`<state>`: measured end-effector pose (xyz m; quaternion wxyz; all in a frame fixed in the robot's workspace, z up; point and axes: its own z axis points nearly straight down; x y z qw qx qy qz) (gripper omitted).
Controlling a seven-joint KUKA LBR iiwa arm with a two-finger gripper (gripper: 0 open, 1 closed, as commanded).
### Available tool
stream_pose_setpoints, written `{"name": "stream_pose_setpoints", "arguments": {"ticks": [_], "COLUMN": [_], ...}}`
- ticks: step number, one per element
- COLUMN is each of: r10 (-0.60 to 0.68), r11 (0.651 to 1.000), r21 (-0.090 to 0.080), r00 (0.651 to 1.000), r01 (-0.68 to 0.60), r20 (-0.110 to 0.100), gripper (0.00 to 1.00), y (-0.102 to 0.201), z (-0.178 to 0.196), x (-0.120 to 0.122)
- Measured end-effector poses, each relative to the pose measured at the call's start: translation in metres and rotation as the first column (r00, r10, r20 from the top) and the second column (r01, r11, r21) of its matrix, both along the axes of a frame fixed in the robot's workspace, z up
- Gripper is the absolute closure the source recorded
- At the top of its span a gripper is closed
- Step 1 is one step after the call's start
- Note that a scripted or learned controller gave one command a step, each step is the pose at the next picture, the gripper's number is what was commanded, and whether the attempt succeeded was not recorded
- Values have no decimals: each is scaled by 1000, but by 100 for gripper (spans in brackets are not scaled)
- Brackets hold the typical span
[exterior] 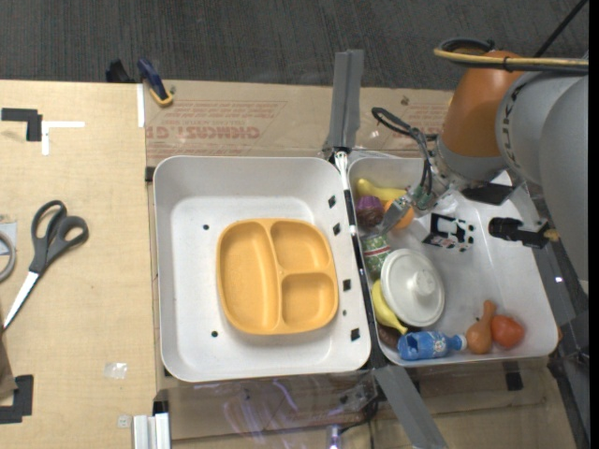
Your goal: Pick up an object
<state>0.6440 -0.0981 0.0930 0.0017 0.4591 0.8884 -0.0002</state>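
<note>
My gripper (416, 199) reaches down into the far left corner of the right bin (524, 293), below the arm's orange band (477, 110). Its tip sits right over a small orange object (402, 215), beside a yellow banana (377, 193) and a purple item (370, 215). A black-and-white toy (449, 233) lies just right of it. Nearer the front are a green-labelled can (375, 247), a white round lid (415, 286), a second banana (386, 311), a blue bottle (427, 344), an orange gourd (481, 331) and a red fruit (508, 330).
The left bin (182, 251) holds a yellow divided plate (278, 276). Scissors (47, 239) lie on the wooden bench at the left, and a blue clip (154, 80) sits at the back. A grey divider bar (344, 101) runs between the bins.
</note>
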Motion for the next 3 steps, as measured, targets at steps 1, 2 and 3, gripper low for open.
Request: {"name": "stream_pose_setpoints", "arguments": {"ticks": [1,2,3], "r10": [3,42,1], "r11": [1000,999,1000], "r21": [-3,1,0], "r00": [1000,999,1000], "r01": [-3,-42,-1], "r20": [2,-1,-1], "gripper": [100,100,100], "y": [0,74,142], "z": [10,127,159], "x": [1,-13,12]}}
